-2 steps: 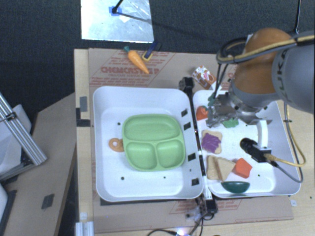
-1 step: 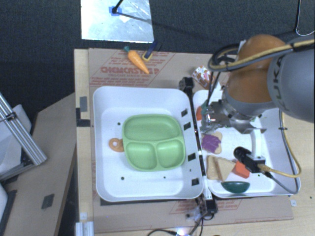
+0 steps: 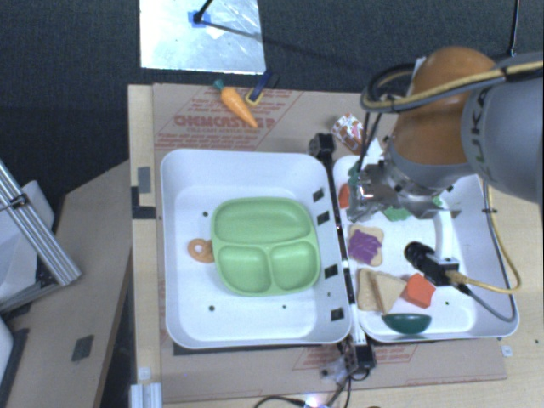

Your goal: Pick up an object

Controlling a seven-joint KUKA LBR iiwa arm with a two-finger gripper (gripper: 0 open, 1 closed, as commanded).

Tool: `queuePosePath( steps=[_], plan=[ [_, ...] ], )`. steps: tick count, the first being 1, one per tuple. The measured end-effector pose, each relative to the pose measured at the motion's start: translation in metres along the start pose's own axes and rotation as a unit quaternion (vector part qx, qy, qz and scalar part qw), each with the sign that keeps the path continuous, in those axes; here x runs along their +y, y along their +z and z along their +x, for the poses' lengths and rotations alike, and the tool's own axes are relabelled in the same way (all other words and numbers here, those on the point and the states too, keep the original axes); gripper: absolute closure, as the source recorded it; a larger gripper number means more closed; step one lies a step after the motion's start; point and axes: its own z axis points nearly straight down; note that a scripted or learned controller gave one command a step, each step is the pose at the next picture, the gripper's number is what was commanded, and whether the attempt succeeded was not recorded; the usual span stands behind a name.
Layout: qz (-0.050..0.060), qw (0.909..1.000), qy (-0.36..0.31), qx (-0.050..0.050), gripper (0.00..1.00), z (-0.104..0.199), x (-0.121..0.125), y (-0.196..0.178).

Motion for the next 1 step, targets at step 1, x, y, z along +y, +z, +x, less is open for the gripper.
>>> queuePosePath(
  steps=[1],
  plan=[
    [0.002,1.0000,0.002,0.000,1.00,0.0054,-0.0056,0.0197]
  ],
)
